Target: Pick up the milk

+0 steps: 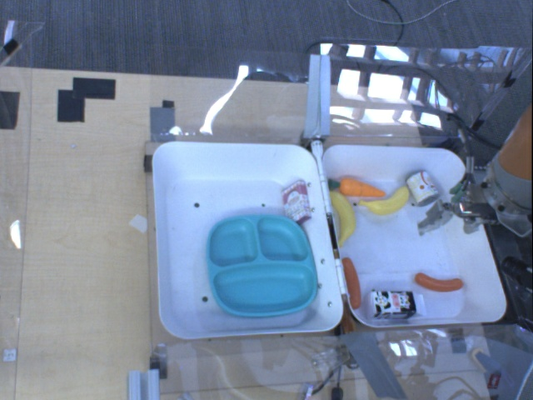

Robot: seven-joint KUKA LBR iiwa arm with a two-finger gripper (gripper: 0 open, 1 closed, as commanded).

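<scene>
Hand [445, 216] sits at the 3 o'clock edge of the right bin [483, 307], low over the floor, arm coming in from the right. Can't tell if it's apart or together; the metal parts blur into each other, and nothing visible between them. Milk [392, 303] is a small black-and-white carton lying on its side at 6 o'clock in that same bin, against the near wall, well apart from the hand. Rest of right bin: sausage [438, 282] at about 4 o'clock, second sausage [352, 282] along the 8 o'clock wall, carrot [361, 188] and two bananas [343, 216] around 10–11 o'clock, small can [421, 187] at 1 o'clock just beside the hand. Left bin [179, 248]: blue divided plate [261, 265] at centre, red-and-white packet [296, 201] at 2 o'clock by the divider. Both bins on the desk [75, 223].
</scene>
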